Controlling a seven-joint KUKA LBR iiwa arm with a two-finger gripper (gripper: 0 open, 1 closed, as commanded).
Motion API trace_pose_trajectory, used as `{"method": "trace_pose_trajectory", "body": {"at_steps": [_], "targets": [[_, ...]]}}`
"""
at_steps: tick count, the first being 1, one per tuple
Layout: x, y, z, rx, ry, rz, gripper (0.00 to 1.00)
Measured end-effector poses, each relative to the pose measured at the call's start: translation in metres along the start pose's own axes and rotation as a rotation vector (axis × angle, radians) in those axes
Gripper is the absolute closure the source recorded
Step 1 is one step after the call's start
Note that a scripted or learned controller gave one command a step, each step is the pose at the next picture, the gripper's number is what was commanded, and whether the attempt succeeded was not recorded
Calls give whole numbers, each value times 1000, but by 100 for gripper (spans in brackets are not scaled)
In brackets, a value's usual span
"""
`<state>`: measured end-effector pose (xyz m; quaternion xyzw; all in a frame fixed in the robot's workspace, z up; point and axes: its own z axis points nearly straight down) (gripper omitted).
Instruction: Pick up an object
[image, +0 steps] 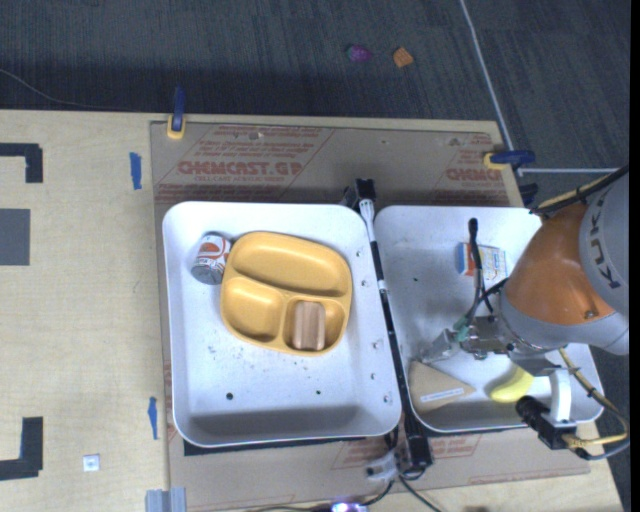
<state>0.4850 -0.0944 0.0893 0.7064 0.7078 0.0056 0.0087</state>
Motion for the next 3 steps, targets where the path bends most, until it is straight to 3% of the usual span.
{"method": "trace_pose_trajectory", "body": {"at_steps": [3], "targets": [[1,0,0,0,-2,1,0]]}}
